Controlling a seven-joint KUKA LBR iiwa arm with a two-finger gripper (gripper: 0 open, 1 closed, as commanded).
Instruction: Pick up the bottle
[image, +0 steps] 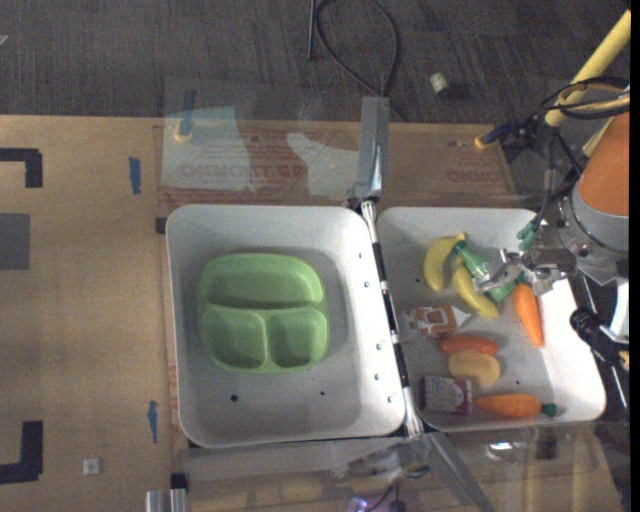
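A carrot (510, 405) lies at the right bin's (590, 395) near edge. The tool (507, 272) hangs beside the green bottle (473, 262) and bananas (452, 272). Its opening cannot be told.

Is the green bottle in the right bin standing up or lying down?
Lying down: the green bottle rests on its side among the bananas, beside the pincer.

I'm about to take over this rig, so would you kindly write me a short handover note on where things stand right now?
Gripper: low in the right bin, over the green bottle; no grasp is visible.
Bottle: lying between the two bananas, in the right bin's upper part.
Nearby: carrot just right of the gripper. Green tray in the left bin.
Done: arm has reached the bottle.
Left: confirm the grasp, then lift the bottle.
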